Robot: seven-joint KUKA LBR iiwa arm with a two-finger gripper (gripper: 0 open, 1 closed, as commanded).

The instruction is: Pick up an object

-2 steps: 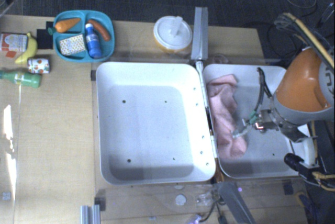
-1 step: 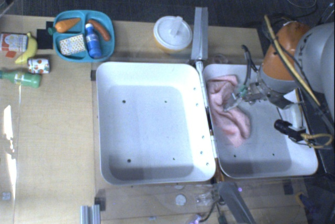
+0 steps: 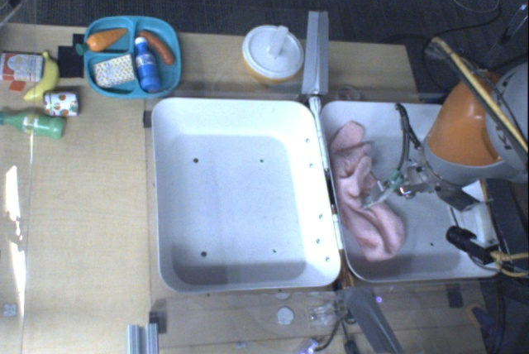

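Pink crumpled cloth (image 3: 361, 188) lay in the right-hand shallow white plastic bin (image 3: 430, 261), against that bin's left wall, its long axis running from the bin's far side toward its near side. The grey arm with its orange band (image 3: 463, 133) reached in over the bin's right side, and its two-finger gripper (image 3: 387, 188) sat at the cloth's right edge, so the cloth lay just left of it. Whether the tips touched or pinched fabric was too small to make out; their spread could not be told.

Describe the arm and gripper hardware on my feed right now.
The arm is grey with a broad orange band above the wrist. Dark cables run down beside it to a small metallic gripper. A yellowish rod crosses behind the arm.
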